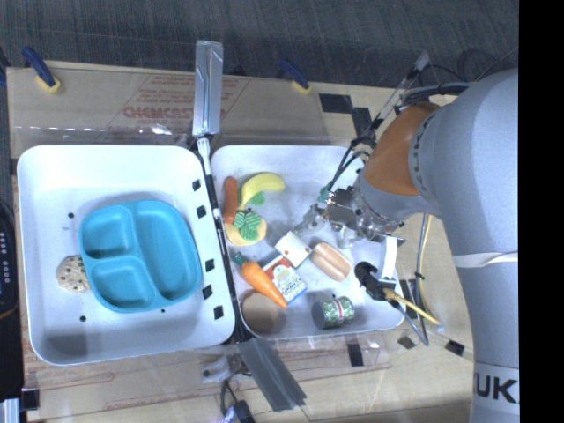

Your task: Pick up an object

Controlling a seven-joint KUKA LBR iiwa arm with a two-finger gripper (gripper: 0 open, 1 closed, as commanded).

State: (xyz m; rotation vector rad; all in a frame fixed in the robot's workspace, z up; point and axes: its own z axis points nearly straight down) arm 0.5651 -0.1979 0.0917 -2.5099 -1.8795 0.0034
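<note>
My gripper (321, 213) hangs low over the middle of the right bin (300, 159), below the orange-banded wrist. Just under and left of it lie a small white and red carton (293, 251) and a tan bread roll (330, 260). A yellow banana (262, 186) and a yellow-green corn piece (248, 226) lie further left. An orange carrot (263, 282), a small printed box (288, 283), a green can (334, 311) and a brown round item (259, 311) sit along the front. I see nothing held in the gripper.
An orange sausage-shaped item (230, 196) lies by the divider between the bins. The left bin (44, 183) holds a blue divided plate (139, 254) and a cookie (70, 274) at its left side. The grey arm covers the right bin's right edge.
</note>
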